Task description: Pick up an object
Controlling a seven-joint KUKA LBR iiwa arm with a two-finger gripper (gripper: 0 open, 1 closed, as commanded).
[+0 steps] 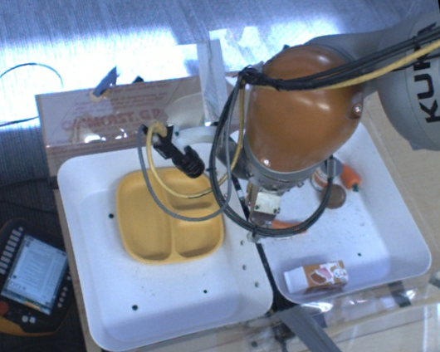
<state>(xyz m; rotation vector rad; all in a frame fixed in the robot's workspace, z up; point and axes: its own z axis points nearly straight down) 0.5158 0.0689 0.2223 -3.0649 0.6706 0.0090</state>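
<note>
Seen from above, the grey KUKA arm reaches in from the right and hangs over the inner edge of the right-hand bin, its broad orange band covering much of that bin's far half. The gripper sits beneath the band, close to the seam where the two white bins meet; its claw is hidden by the wrist housing and a loop of black cable, so whether it is open, closed or holding anything cannot be told. In the left-hand bin a yellow divided tray lies flat, nearer the far edge than the near one, its right side close to the seam between the bins. In the right-hand bin a small brown-and-white carton lies on its side near the near edge, toward the near-left corner. An orange carrot-like toy pokes out from behind the arm toward the bin's middle, beside a small round brownish object that is partly hidden. A sheet of cardboard rests along the far edge of the left bin. A handheld control pendant lies off the bench to the left.
</note>
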